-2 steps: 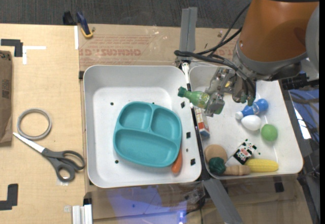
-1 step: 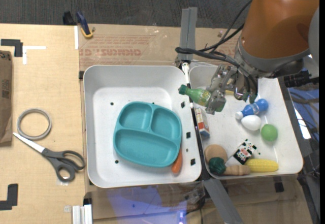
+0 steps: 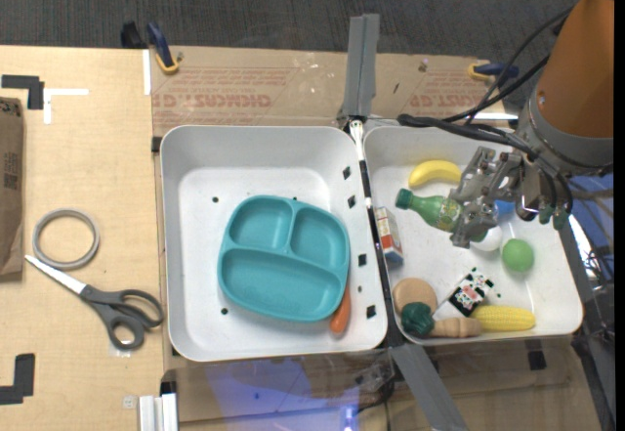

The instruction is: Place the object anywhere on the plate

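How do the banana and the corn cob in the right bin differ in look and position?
The banana is curved and smooth, while the corn cob is straighter with a bumpy, kernelled surface. The banana lies near the far wall of the right bin, close to the gripper; the corn cob lies along the near wall, beside a small black-and-white item. Both are yellow toy foods lying flat in that bin.

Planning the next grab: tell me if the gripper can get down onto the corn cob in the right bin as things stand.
Probably yes. The corn cob lies uncovered near the right bin's front wall, with nothing on top; the gripper hangs above the green bottle, farther back.
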You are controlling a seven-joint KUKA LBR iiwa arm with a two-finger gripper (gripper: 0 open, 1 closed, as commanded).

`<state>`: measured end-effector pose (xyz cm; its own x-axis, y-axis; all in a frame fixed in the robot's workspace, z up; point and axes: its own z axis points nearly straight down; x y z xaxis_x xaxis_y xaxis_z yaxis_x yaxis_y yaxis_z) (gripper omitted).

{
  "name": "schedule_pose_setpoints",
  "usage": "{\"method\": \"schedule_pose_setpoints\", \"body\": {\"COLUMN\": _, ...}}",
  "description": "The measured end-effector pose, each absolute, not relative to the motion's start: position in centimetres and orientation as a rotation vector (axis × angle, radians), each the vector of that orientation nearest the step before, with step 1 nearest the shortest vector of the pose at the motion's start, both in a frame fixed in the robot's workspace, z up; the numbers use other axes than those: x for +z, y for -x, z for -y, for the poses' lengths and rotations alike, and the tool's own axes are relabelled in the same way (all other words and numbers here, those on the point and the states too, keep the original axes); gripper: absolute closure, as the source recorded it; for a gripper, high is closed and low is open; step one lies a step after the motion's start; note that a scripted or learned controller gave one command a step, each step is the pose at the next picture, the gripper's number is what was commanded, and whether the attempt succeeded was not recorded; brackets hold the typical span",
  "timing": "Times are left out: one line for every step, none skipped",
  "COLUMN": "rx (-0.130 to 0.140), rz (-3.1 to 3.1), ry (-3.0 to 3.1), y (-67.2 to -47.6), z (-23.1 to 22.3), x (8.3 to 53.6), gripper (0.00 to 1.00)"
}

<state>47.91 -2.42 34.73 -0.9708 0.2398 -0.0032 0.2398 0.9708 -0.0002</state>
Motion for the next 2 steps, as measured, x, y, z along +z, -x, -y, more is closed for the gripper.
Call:
{"method": "schedule_pose_setpoints", "body": {"rx": -0.001, "rz": -3.112, "ry": -0.379, "y": -48.1, "z": 2.4, "x": 35.6, "gripper": 1.0}}
{"method": "schedule_pose_setpoints", "body": {"rx": 0.001, "rz": -3.136, "ry": 0.172, "y": -50.9, "z": 2.3, "x": 22.0, "gripper": 1.0}}
